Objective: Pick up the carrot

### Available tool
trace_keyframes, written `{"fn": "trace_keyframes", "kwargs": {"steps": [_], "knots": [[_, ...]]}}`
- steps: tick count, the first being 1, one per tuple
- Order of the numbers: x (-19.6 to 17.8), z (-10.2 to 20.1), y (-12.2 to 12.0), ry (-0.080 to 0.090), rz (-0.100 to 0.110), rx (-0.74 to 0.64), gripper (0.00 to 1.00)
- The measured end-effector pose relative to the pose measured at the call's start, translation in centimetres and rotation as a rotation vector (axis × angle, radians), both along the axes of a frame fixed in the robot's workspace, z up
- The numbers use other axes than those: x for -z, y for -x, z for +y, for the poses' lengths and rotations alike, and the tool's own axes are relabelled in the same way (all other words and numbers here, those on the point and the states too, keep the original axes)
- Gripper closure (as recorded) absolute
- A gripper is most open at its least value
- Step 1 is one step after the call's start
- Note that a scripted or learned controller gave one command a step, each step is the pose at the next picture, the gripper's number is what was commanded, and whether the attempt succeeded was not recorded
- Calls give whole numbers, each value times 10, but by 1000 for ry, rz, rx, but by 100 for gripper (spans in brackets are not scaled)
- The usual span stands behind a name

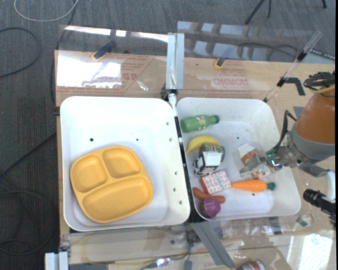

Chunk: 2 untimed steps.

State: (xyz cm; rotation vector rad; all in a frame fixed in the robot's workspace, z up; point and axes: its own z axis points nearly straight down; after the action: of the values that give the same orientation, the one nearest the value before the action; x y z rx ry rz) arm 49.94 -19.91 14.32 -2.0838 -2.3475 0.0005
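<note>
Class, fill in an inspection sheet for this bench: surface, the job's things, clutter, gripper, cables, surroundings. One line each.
Surface: two white bins side by side; left bin, right bin.
Job's things: carrot lies flat in the right bin, near its front right corner.
Clutter: right bin also has a green bottle, banana, a small red-patterned box and a purple vegetable; left bin holds a yellow divided plate.
Gripper: gripper sits above and behind the carrot; nothing seen in it.
Cables: black cables loop on the floor at left.
Surroundings: grey carpet; clear panels behind the bins.
</note>
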Motion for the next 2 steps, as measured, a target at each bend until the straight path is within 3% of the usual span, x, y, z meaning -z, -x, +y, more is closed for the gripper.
{"fn": "trace_keyframes", "kwargs": {"steps": [1, 2], "knots": [[34, 6, 4, 32, -47, -147, 0], [34, 31, 3, 51, -56, -299, 0]]}}
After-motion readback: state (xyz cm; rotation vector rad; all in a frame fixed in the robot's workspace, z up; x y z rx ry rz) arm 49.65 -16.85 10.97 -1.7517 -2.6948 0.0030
